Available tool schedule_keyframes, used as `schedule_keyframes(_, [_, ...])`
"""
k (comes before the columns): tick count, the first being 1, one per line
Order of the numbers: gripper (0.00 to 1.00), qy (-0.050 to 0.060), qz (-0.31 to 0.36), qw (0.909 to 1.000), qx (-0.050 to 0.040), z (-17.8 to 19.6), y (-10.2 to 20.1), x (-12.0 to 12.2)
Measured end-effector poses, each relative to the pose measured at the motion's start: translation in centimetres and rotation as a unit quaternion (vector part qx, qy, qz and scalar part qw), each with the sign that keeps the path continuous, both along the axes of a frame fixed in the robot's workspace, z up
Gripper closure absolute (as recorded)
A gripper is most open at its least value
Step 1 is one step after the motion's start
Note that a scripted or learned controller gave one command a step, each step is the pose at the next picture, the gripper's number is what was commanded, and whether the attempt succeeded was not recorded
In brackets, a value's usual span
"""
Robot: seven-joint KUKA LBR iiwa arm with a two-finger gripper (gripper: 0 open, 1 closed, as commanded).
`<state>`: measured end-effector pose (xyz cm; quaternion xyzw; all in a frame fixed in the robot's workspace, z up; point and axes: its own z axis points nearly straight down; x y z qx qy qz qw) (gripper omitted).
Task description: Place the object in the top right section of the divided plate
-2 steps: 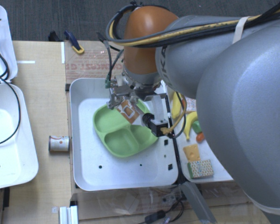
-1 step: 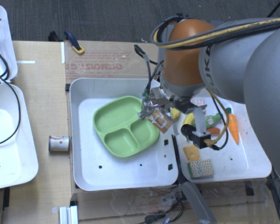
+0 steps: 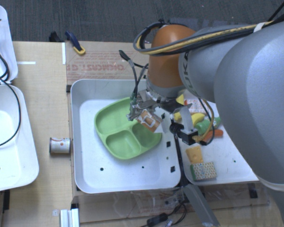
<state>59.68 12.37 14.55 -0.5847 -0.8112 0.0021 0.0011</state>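
1. We see a small orange-brown and white object [image 3: 150, 120] sitting between the fingers of the tool [image 3: 144, 112], which is clamped on it, just above the right-hand rim of the green divided plate [image 3: 125, 129].
2. We cannot make out what the object is; it is small, blocky and partly hidden by the fingers.
3. The plate lies tilted in the white bin [image 3: 118, 174] at centre frame, with one large compartment at its upper left and smaller ones along its lower right.
4. The grey arm [image 3: 246, 79] fills the right of the frame, its orange band [image 3: 173, 51] above the wrist, which points down at the plate's right edge.
5. To the right, the second bin [image 3: 227, 169] holds a yellow item [image 3: 187, 113], a green item [image 3: 204, 126], an orange cracker-like square [image 3: 194, 154] and a speckled sponge-like block [image 3: 203, 171].
6. A small can [image 3: 60, 145] lies on the table [image 3: 42, 79] left of the centre bin.
7. Bare bin floor lies open below and left of the plate.
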Motion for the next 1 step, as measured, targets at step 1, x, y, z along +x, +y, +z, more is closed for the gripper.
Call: schedule_keyframes(1, [1.00, -0.006, -0.012, 0.9999, 0.0013, -5.02, 3.61, 4.34])
